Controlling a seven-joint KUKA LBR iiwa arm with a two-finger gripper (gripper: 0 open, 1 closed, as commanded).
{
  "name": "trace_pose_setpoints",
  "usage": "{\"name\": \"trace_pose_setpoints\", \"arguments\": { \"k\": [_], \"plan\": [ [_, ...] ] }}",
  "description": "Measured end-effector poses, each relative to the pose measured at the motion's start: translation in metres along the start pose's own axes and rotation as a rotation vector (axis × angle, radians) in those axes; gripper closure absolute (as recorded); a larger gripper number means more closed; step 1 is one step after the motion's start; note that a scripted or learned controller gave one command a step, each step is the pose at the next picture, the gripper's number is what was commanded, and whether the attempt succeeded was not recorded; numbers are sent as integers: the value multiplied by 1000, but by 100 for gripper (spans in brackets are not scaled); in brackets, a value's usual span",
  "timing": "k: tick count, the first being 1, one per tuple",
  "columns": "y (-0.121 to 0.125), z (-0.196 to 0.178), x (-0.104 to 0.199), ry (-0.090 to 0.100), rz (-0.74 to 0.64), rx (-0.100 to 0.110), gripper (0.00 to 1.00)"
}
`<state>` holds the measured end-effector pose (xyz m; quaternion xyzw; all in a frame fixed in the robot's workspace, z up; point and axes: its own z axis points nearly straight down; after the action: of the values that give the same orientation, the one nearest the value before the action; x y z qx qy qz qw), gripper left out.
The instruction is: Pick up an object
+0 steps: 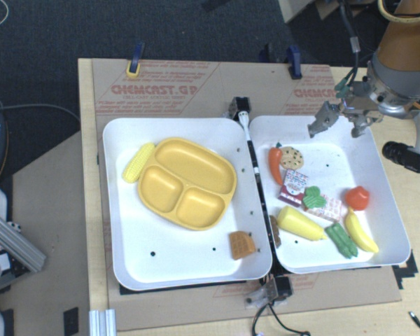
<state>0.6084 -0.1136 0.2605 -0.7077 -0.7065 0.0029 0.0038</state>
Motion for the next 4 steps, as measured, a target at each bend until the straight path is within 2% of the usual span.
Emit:
{"name": "trace_pose_setpoints", "arguments": {
  "k": [1,4],
  "plan": [
    [2,-6,0,-1,-2,-10,0],
    [-8,144,-2,0,-1,-4,0]
  ]
}}
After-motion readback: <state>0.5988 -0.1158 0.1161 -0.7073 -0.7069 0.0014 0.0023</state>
